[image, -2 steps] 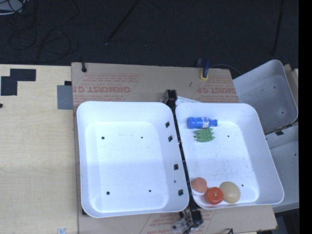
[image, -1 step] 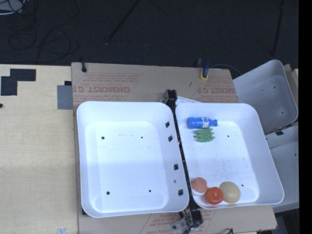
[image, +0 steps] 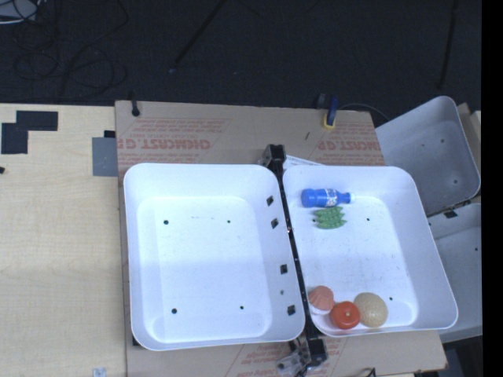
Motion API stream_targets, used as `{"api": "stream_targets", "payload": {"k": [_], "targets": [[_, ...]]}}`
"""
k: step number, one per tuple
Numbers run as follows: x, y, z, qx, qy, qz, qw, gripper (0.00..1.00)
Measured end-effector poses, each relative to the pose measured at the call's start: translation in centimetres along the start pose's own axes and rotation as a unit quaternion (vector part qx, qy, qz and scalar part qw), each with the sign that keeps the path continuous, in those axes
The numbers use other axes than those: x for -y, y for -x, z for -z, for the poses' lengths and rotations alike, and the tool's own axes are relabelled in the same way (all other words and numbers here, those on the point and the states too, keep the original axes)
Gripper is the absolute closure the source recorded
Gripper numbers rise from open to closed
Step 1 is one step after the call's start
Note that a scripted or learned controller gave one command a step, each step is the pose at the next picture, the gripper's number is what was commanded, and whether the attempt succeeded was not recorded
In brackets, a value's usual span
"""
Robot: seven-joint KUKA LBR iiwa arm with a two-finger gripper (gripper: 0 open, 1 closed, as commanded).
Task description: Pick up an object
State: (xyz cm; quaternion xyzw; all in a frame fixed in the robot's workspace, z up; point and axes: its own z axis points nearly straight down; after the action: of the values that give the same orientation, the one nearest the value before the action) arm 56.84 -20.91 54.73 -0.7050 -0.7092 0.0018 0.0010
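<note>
In the right bin [image: 416,234] a blue bottle [image: 324,198] with a white cap lies on its side near the far wall. Just in front of it sits a small green leafy item [image: 330,218]. At the near left corner of that bin three round things cluster together: a pale pink one [image: 321,298], a red one [image: 344,315] and a tan one [image: 371,309].
The left bin [image: 141,234] stands beside the right one on a brown cardboard sheet [image: 204,136]. A black divider with clips [image: 284,234] runs between the bins. A grey-white panel [image: 432,144] leans at the right. Light wooden bench surface [image: 55,250] lies to the left.
</note>
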Motion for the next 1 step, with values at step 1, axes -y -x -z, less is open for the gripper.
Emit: {"api": "stream_targets", "payload": {"k": [1], "targets": [[0.0, 0.0, -0.06, 0.0, -0.001, 0.0, 1.0, 0.0]]}}
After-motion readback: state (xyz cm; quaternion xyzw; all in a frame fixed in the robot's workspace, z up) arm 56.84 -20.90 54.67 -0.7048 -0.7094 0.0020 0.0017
